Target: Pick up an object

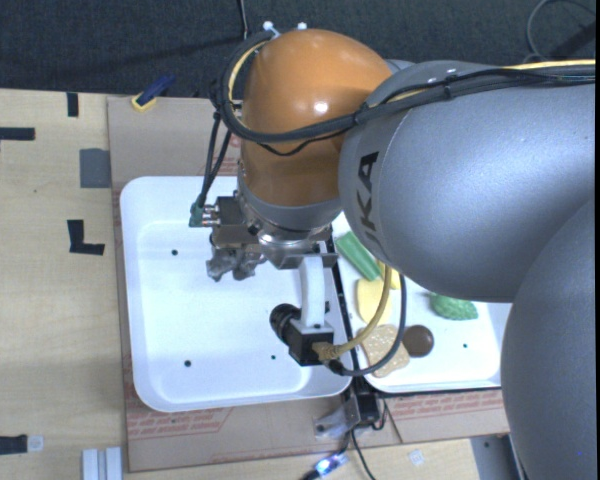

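My gripper (234, 265) hangs low over the left white bin (140, 298), in its upper middle part, under the orange wrist band. No object shows at the gripper. The loose objects lie in the right bin (480, 373), to the gripper's right: a long green piece (358, 254), a yellow piece (372, 296), a tan cookie-like piece (384, 342), a small brown round thing (417, 341) and a green leafy lump (453, 308). The arm hides much of the right bin.
The big grey arm covers the right side of the view. Brown cardboard (170, 133) lies under the bins on the pale bench (40, 298), which carries black tape marks. A small blue-and-yellow item (152, 91) lies at the bench's back edge.
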Tool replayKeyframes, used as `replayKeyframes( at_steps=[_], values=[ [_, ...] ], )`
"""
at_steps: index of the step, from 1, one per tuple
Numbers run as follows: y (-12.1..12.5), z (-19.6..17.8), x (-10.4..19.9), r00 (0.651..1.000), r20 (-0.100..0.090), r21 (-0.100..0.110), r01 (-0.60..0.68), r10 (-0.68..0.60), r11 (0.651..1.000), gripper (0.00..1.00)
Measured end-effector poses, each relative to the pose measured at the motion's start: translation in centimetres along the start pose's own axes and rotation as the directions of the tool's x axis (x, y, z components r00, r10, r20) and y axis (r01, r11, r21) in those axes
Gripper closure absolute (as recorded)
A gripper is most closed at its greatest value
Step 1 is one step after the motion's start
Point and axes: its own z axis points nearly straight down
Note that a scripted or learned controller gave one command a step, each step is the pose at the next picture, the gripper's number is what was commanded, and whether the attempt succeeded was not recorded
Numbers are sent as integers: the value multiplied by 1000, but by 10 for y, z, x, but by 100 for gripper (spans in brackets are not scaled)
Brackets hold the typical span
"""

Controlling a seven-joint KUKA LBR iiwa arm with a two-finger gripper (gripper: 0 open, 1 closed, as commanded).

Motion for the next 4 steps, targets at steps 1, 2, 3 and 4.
replayKeyframes(
  at_steps=[1,2,3,4],
  values=[
    [38,-75,22,1000,-8,-14,-2,2,1000,100],
    [-2,61,21,1000,1,9,-5,5,1000,100],
    [0,44,22,1000,-4,0,-1,1,1000,100],
    [-1,35,22,1000,-2,3,1,-1,1000,100]
  ],
)
